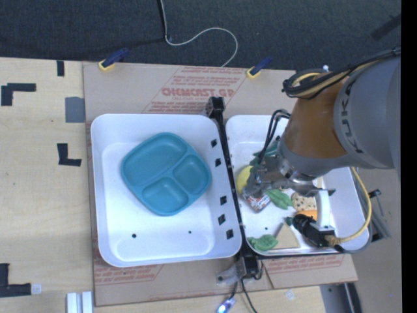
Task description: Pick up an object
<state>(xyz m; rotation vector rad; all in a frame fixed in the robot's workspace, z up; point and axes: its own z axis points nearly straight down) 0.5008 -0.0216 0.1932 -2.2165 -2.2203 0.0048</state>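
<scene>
Arm [339,126] reaches down into the right bin [355,197] over a small clutter of objects [264,197]; its jaws' state cannot be told.

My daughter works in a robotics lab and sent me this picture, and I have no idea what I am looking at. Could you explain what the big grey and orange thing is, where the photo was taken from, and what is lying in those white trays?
The big grey and orange thing is a robot arm, reaching in from the right. The photo comes from one fixed camera above the bench, looking down at a slant. Two shallow white bins sit side by side. The left bin holds a blue divided plate. The right bin holds small items: a yellow object, a red-and-white piece, a green piece and another green piece near the front. The arm's grasping part, the end effector, is lowered among those items. I cannot tell whether it grips anything, since the arm hides much of it.
</scene>
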